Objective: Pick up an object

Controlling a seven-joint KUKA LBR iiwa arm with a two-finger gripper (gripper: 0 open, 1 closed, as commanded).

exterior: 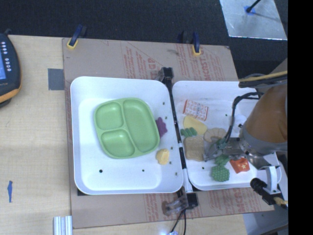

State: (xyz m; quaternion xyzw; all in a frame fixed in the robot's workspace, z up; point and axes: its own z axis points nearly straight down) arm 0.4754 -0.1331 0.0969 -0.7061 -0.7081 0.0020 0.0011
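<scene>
Gripper (215, 150) is down in the right bin (215, 88), among toys bunched near its front edge, and I cannot tell how it's set. Risk: it nudges the tan slice (194, 148) or green berry (220, 173) and closes on nothing. The slice lies flat, pale, hard to pinch.

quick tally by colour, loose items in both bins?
Green: 3 – divided plate, small piece, bumpy piece
Yellow: 2 – lump, flat piece
Purple: 1 – piece by the plate
Red: 2 – printed card, small block
Tan: 1 – slab
Total: 9. Items under the gripper are too hidden to count.
</scene>
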